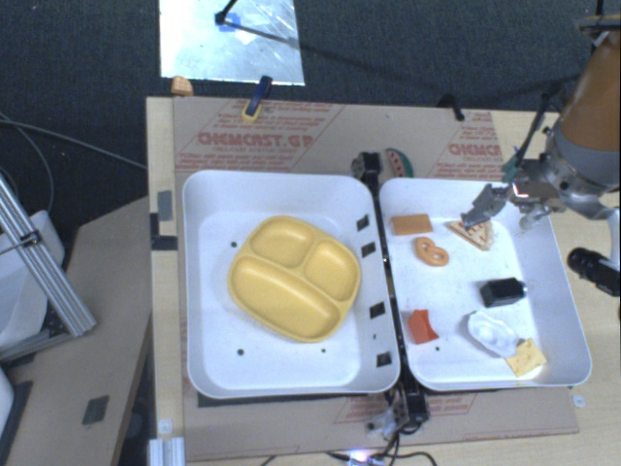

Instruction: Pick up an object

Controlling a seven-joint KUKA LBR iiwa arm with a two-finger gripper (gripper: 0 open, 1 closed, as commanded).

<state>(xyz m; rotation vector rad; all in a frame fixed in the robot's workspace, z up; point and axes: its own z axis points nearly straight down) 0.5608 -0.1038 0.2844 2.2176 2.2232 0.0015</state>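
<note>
Camera view, from above: two white bins side by side on a bench. Left bin (pixel 204 289) holds a yellow divided plate (pixel 294 277). Right bin (pixel 558 289) holds a tan square (pixel 411 224), an orange pretzel shape (pixel 431 251), a pizza-slice wedge (pixel 472 233), a black block (pixel 503 291), a red piece (pixel 421 326), a clear white piece (pixel 491 332) and a cheese wedge (pixel 527 358). Gripper (pixel 482 212) hangs at the pizza-slice wedge, just above or touching it; whether it is released or clenched cannot be told.
</note>
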